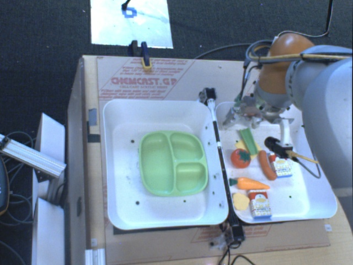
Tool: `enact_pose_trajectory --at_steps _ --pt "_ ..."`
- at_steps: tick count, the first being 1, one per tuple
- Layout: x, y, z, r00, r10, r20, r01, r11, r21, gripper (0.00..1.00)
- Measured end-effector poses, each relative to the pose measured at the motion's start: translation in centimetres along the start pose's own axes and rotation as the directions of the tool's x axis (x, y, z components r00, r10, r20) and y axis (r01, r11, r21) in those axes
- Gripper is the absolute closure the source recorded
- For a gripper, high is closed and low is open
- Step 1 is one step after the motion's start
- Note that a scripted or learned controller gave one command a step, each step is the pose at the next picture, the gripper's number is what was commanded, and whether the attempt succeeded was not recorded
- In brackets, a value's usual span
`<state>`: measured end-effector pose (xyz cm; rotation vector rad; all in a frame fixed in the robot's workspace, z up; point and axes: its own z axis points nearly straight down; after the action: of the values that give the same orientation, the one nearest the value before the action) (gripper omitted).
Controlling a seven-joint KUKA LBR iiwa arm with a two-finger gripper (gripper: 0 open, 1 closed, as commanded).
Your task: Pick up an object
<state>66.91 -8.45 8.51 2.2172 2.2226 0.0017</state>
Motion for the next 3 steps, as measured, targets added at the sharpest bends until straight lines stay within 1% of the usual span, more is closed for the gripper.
enact_pose_trajectory --at_steps 3 --pt "-0.13 0.01 -0.01 1.000 0.000 0.000 0.000 1.000 -0.001 0.00"
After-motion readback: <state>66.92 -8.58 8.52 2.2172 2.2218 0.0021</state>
